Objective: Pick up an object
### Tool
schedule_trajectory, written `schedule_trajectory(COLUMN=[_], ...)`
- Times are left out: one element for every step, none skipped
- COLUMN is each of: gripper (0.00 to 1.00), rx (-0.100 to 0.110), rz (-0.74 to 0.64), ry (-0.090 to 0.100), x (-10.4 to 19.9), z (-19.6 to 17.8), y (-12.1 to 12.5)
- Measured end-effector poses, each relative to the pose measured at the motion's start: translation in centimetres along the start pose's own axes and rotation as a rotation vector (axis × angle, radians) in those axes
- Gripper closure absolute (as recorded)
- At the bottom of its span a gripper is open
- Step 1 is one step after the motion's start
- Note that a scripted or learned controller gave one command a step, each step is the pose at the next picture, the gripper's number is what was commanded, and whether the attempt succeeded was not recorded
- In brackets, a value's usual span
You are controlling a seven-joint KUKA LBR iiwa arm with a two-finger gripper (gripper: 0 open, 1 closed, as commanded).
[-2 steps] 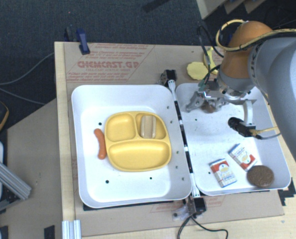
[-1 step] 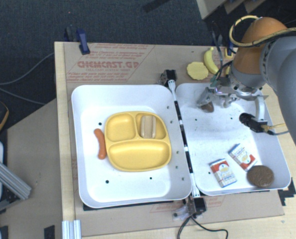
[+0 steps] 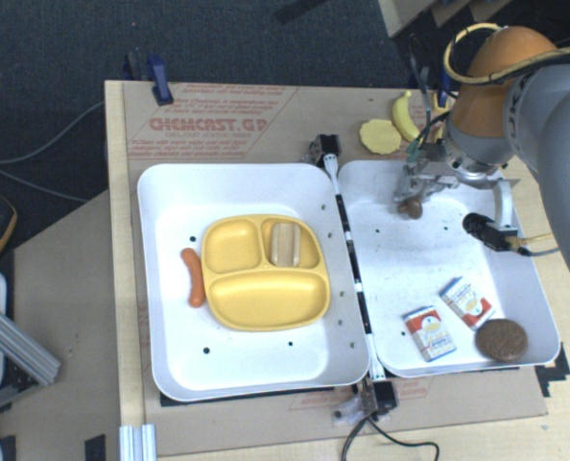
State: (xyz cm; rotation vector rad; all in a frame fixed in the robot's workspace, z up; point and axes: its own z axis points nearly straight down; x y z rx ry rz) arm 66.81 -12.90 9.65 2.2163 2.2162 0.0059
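Looking down, we note a cardboard-topped worktop [image 3: 218,123] on dark carpet [image 3: 122,17]; claw [image 3: 412,200] low in right bin [image 3: 400,277], grip state unclear to us.

Bystanders around the two bins

Banana [image 3: 404,113] and yellow round piece [image 3: 381,136] lie on the table [image 3: 218,123] behind the right bin; blue clamp [image 3: 158,77] at the table's far left corner; grey cables [image 3: 35,161] trail over dark carpet [image 3: 218,17].
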Motion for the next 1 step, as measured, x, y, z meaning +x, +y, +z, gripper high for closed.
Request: schedule_trajectory(gripper=[1.00], rx=[-0.003], rz=[-0.007], ry=[0.005], x=[6.92], z=[-9.57], y=[-2.06])
